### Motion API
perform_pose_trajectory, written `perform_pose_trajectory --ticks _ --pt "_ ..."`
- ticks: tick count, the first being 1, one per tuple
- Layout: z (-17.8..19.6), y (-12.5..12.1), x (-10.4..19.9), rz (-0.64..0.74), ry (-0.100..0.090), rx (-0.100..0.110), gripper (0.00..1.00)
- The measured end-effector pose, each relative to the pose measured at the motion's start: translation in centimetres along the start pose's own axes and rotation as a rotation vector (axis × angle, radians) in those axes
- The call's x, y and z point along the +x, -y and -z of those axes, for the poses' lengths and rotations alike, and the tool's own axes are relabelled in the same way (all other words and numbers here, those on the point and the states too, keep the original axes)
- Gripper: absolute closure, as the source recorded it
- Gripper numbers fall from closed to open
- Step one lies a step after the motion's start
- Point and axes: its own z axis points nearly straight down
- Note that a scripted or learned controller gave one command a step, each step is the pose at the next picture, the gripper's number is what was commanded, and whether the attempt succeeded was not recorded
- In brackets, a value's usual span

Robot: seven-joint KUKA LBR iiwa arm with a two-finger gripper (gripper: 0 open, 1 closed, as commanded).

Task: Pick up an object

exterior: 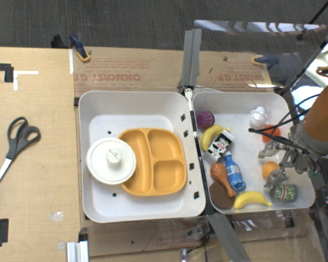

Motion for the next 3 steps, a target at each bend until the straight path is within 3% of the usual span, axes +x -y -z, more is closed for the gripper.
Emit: perform_pose_trajectory --ticks 1,2,3 --pt "-0.3 -0.3 1.1 -0.125 -0.01 0.006 0.0" --pt "0.7 -0.3 0.9 -0.122 -0.006 0.007 1.0" --pt "4.6 -6.0 -2.3 -0.295 -0.01 0.009 1.0"
